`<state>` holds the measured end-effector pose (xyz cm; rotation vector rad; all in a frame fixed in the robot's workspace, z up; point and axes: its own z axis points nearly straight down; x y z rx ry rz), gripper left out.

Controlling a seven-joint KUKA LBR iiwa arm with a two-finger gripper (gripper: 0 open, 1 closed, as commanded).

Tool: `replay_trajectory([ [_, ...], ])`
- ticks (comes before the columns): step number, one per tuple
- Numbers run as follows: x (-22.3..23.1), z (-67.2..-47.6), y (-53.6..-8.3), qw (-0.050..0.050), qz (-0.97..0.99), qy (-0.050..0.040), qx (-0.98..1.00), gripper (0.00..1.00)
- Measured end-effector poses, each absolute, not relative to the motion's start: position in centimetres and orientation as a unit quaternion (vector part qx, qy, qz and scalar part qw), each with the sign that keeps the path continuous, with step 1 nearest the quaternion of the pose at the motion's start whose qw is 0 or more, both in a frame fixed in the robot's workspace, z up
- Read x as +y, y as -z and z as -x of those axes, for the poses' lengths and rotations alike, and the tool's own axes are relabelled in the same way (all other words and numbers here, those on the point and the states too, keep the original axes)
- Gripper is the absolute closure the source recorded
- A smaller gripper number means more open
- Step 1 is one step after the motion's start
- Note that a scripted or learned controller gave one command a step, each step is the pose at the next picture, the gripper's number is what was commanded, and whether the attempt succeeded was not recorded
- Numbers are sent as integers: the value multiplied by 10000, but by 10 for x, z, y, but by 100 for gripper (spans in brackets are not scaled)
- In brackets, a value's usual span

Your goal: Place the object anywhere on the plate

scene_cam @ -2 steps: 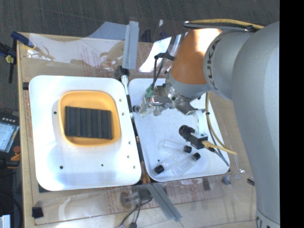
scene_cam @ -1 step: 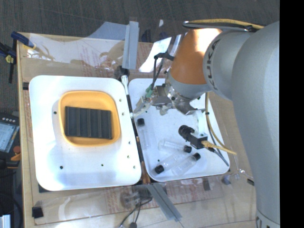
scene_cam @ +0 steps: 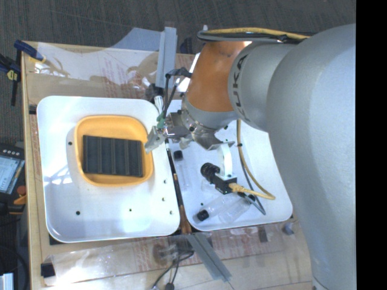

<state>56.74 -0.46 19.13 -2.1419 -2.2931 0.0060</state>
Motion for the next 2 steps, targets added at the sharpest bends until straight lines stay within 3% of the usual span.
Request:
replay_trajectory([
  [1, 21, -575, -202, 17, 6744, -15, -7383, 0],
  [2, 58, -562, -191, 22, 6787, -25, -7344, 0],
])
